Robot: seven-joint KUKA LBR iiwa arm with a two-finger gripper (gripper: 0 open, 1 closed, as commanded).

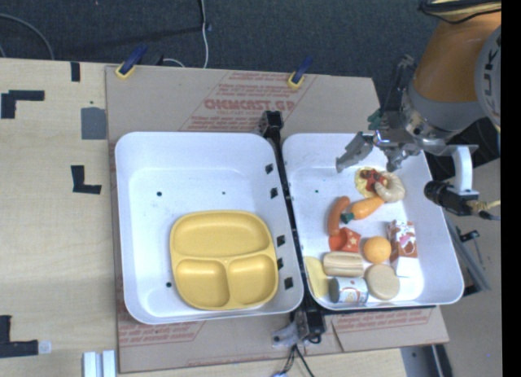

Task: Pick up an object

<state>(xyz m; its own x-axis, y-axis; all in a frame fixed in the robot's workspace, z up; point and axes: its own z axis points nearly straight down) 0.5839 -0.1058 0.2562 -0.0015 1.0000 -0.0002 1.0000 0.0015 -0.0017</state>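
Nearest the camera, along the front wall of the right bin (444, 290), lies a crowded heap of toy food: a small can (352, 294), a pale round disc (383, 282), a bread roll (343, 265) and an orange ball (376, 249), with a red and white packet (403, 239) just beside them. A little further back sit a red sausage (337, 214) and a carrot (364, 208), and beyond these a mixed red and yellow piece (379, 183) touching the carrot's far end. In the left bin (146, 164) rests a yellow divided plate (223, 257). Furthest back on the table (49, 204), the pincer (376, 149) hangs over the far part of the right bin with its fingers spread and nothing between them. Judging from this, the pick is not yet done: every object lies in the bin, and a descent, a closing and a lift remain. The mixed piece lies just in front of the pincer, the nearest candidate; the rest sit well toward the front.
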